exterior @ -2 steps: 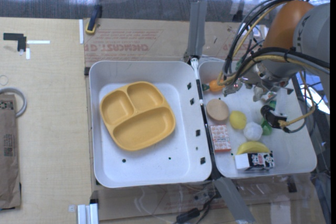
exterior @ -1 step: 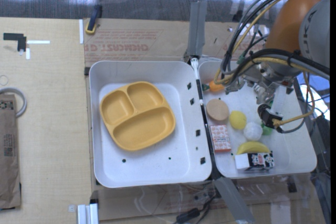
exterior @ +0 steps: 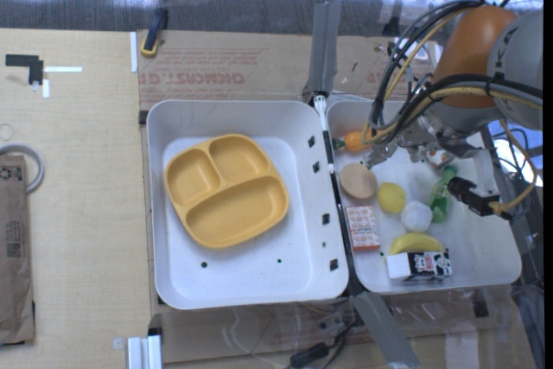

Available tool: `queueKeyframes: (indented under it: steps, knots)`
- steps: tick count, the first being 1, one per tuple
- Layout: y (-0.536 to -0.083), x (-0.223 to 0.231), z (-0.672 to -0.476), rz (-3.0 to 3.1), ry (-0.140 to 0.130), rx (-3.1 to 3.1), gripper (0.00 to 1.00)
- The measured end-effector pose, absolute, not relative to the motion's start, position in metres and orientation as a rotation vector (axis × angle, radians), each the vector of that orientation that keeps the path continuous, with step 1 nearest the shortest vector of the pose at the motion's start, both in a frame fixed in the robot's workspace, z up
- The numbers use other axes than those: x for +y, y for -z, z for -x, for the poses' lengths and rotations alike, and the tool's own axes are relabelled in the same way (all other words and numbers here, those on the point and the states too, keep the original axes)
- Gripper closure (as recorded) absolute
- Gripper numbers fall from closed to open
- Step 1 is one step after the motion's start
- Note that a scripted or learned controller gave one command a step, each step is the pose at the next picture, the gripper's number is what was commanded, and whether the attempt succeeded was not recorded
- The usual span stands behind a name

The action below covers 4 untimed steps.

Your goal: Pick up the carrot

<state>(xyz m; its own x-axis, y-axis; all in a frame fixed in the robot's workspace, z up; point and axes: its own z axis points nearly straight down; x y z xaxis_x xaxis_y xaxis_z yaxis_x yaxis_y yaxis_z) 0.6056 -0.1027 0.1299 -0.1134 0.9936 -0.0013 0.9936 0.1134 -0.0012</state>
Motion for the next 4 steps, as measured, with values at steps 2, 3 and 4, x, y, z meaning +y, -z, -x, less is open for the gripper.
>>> queueKeyframes:
  steps: [2, 3, 4]
  knots:
    - [-0.092, -0.109, -0.636, -1.816, 0.001, 2.560, 0.00]
    - [-0.183, -0.139, -0.613, -1.797, 0.002, 2.575, 0.00]
    - [-0.139, -0.111, -0.648, -1.570, 0.001, 2.718, 0.00]
